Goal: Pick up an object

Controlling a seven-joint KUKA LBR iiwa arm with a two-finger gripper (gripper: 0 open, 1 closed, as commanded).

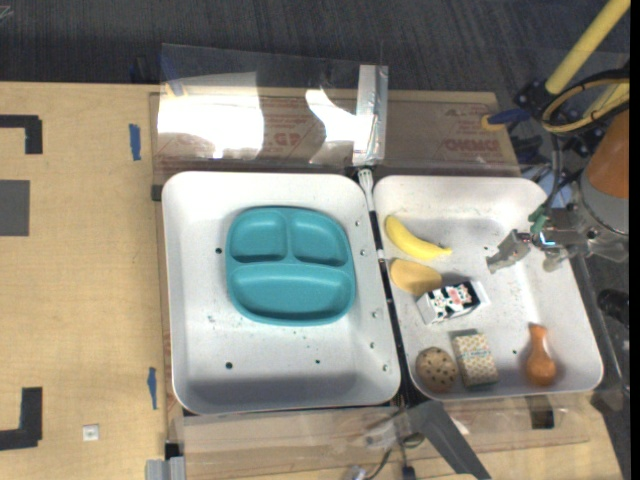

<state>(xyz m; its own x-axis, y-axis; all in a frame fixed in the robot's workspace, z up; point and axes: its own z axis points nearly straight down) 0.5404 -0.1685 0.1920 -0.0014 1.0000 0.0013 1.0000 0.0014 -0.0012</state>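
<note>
The right bin (470,190) holds a yellow banana (415,241), a tan-yellow piece (413,274) just below it, and a black-and-white carton (451,300). Along its front edge lie a round brown cookie (436,366), a small patterned box (474,356) and an orange gourd-shaped toy (540,355). My gripper (527,255) hangs over the right half of this bin, to the right of the banana and above the carton. It is open, with its fingers (503,253) spread and nothing between them.
The left bin (190,298) carries a teal divided plate (291,265). A clear plastic sheet (270,118) stands behind the bins. Yellow and black cables (575,98) lie at the back right. Brown bench surface stretches to the left.
</note>
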